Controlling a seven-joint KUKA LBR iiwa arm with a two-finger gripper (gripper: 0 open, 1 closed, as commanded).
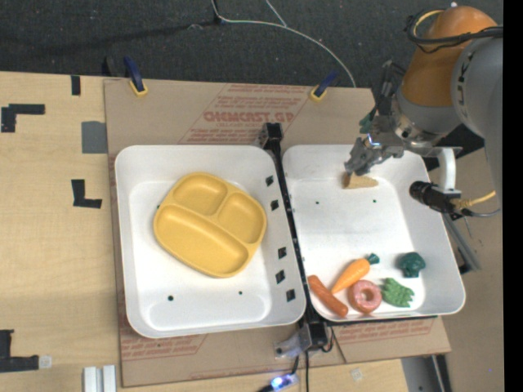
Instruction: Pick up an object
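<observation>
Toy sausage [326, 296] lies nearest; end effector [358, 167] touches a tan piece [360, 181], its opening indiscernible.

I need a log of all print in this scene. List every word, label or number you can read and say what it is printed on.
"CHEMCAST GP": red print on the brown board under the bins, above the left bin, repeated in part to the right.
Smaller red lines below it: too blurred to read.
Faint red print on the board's front edge: unreadable.
No text is legible on the yellow tray, the toy food or the gripper.
</observation>
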